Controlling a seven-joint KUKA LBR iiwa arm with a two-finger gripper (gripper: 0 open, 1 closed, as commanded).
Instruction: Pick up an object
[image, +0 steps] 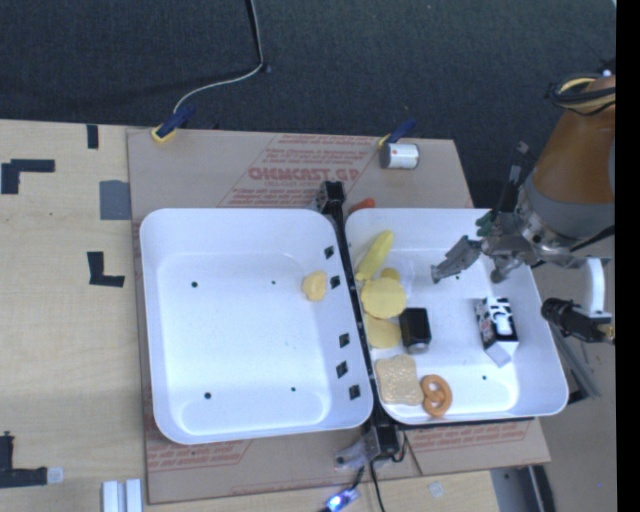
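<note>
The grey arm with its orange band reached in from the right, and its hand (478, 258) hung over the far right part of the right-hand shallow white bin (535, 400). One dark finger (452, 262) pointed left and down toward the bin floor; nothing lay between the fingers, but whether they stood apart or together could not be made out at this slant.

The likeliest thing to pick was the small black-and-white printed box (497, 324), lying just near of the hand against the bin's right wall. It looked light and stiff, probably card or plastic, with flat faces that would take a two-finger pinch across its short width; the wall beside it left little room for a finger on that side.

Further left, well apart from the hand, a small black block (415, 329) sat in the middle of the bin, stiff and square-sided, probably an easy grasp from above. Along the bin's left wall lay a yellow banana-shaped toy (374, 254), a round yellow disc (383, 298), a beige slice-of-bread piece (397, 379) and a brown pretzel-shaped piece (436, 394). These looked like light toy food, the flat ones low to the floor and hard to get fingers under.

In the left-hand white bin (170, 400) a small yellow rounded piece (315, 286) rested near its right wall. Both bins stood on a cardboard sheet (290, 170) on the wooden tabletop (60, 330).
</note>
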